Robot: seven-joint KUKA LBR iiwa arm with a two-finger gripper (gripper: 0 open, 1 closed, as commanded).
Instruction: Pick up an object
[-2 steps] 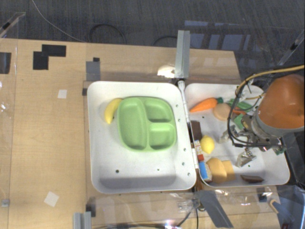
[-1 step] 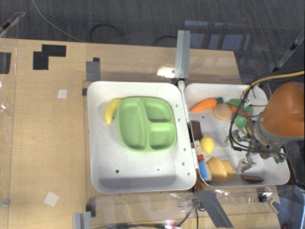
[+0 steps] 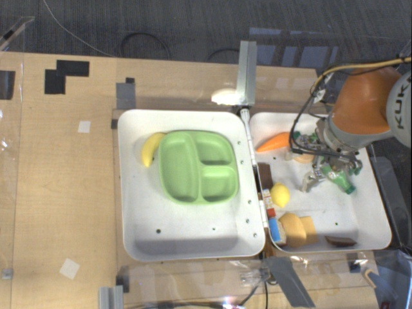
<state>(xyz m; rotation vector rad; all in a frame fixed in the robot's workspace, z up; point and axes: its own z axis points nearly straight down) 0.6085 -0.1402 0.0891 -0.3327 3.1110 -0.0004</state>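
Note:
My gripper [image 3: 325, 172] hangs over the right bin [image 3: 367, 205], in its upper middle part, below the orange wrist band. A small green object [image 3: 343, 181] lies right beside the gripper's tip, and I cannot tell whether it is held. An orange carrot [image 3: 273, 141] lies to the gripper's left near the bin's back. A yellow lemon [image 3: 280, 195] sits lower left of the gripper. A tan block [image 3: 296, 229] rests near the bin's front.
The left bin [image 3: 148, 230] holds a green divided plate [image 3: 196, 166] and a banana [image 3: 151, 148] at its left side. Along the right bin's left wall lie a brown bar [image 3: 262, 172] and a blue item [image 3: 275, 230]. A dark brown piece [image 3: 340, 241] lies at front right.

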